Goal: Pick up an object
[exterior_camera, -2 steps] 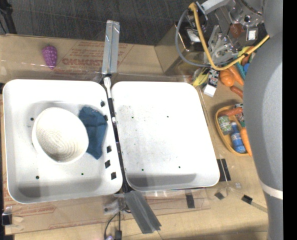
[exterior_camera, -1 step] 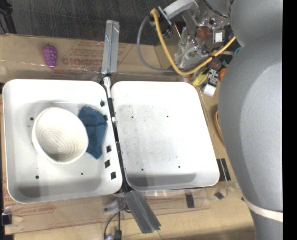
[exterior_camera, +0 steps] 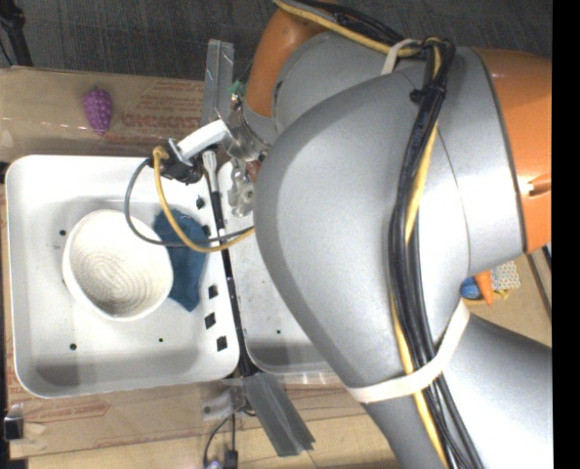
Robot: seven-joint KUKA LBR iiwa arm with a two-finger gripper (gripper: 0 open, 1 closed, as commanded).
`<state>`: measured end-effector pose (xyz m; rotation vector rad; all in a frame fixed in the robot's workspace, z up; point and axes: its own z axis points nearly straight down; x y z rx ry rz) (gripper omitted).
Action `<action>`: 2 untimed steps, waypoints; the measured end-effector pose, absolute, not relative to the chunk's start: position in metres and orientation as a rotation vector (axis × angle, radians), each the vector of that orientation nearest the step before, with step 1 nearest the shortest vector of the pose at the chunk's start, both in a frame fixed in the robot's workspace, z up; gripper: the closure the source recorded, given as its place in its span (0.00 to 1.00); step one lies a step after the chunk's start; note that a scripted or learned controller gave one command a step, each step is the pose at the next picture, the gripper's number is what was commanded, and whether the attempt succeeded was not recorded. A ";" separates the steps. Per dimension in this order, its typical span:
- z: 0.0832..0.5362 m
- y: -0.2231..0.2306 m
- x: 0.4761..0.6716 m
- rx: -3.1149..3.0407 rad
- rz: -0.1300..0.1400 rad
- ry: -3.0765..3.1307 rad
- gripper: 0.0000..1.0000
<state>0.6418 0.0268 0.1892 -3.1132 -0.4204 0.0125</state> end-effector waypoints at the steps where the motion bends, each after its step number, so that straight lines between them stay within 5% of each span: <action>1: 0.400 -0.022 0.649 -3.124 0.001 -0.323 1.00; 2: 0.442 0.128 0.625 -3.123 -0.001 -0.332 1.00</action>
